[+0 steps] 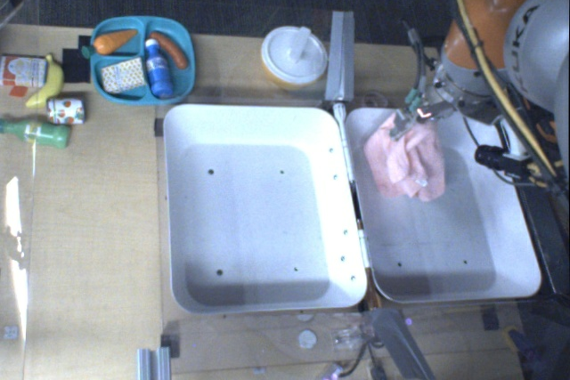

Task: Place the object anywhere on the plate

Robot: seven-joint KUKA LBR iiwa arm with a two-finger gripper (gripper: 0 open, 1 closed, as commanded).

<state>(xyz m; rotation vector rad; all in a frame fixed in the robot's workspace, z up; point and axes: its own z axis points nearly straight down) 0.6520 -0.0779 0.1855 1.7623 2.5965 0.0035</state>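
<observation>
A crumpled pink cloth is in the right bin, toward its far left corner. Its top edge is gathered to a point that runs up between the fingers of my gripper, which is shut on that edge. The rest of the cloth hangs down and spreads over the bin floor. The blue divided plate stands on the bench at the far left, beyond the left bin, and holds toy food: a carrot, a sausage, a blue bottle and a checked piece.
The left bin lies between the cloth and the plate. A white lidded bowl stands behind the bins. A toy banana, a can and a green bottle lie at the bench's left edge. A metal divider stands between the bins.
</observation>
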